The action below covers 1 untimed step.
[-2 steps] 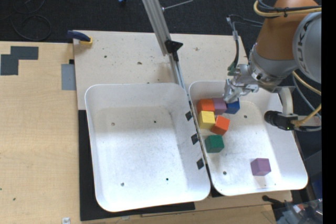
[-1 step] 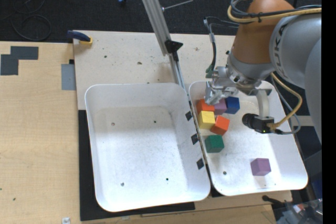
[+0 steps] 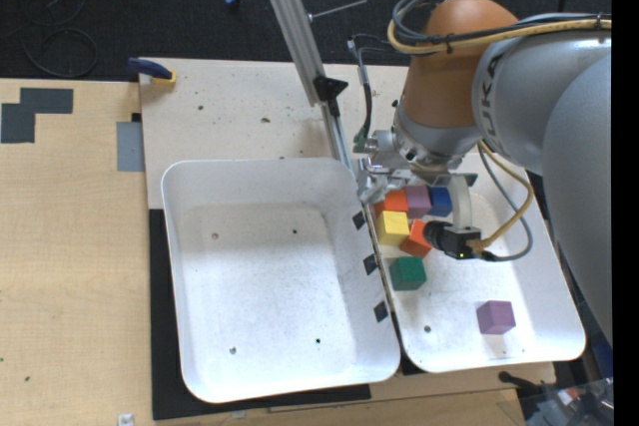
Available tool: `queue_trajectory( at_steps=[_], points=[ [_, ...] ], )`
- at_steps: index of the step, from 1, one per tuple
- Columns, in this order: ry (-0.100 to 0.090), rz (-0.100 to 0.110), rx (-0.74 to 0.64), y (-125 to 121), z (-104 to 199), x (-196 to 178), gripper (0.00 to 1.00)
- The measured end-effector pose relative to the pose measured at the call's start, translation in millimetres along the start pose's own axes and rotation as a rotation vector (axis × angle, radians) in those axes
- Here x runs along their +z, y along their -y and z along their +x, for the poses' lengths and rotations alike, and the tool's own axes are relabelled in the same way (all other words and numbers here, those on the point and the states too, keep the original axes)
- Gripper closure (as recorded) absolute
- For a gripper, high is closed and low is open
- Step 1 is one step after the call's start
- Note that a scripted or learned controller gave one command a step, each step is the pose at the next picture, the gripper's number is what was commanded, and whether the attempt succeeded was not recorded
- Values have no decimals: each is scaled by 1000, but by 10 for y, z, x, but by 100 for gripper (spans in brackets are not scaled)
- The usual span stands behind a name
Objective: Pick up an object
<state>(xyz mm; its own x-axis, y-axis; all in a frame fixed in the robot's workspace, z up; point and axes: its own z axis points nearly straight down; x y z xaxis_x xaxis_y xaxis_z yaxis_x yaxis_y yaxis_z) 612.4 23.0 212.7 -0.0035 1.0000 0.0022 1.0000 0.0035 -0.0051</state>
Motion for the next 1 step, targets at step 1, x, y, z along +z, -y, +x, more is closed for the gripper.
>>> queue_trajectory(
  at_steps=[1],
  points=[
    [0, 0, -1, 64, 477, -31, 100]
  ],
)
